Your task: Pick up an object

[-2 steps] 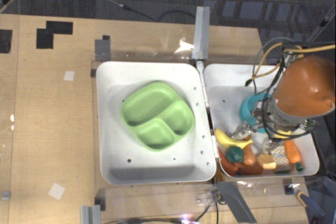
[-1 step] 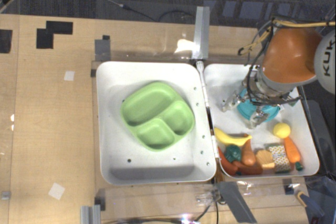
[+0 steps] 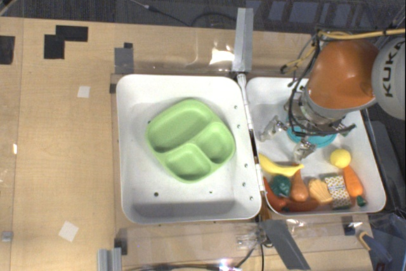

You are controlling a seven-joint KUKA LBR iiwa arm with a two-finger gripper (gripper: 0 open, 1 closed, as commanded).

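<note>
Wooden bench (image 3: pixel 57 155) carries two white bins side by side. Toy food crowds the near end of the right bin (image 3: pixel 269 93): a banana (image 3: pixel 280 167), a lemon (image 3: pixel 340 158), a carrot (image 3: pixel 353 181), a red piece (image 3: pixel 276 188) and bread-like pieces (image 3: pixel 320 190). My gripper (image 3: pixel 288 136) hangs just above the banana, fingers spread, nothing between them. My orange wrist band (image 3: pixel 339 76) sits over the bin's far half. Beside it, the left bin (image 3: pixel 133 200) holds a green divided plate (image 3: pixel 190 139).
</note>
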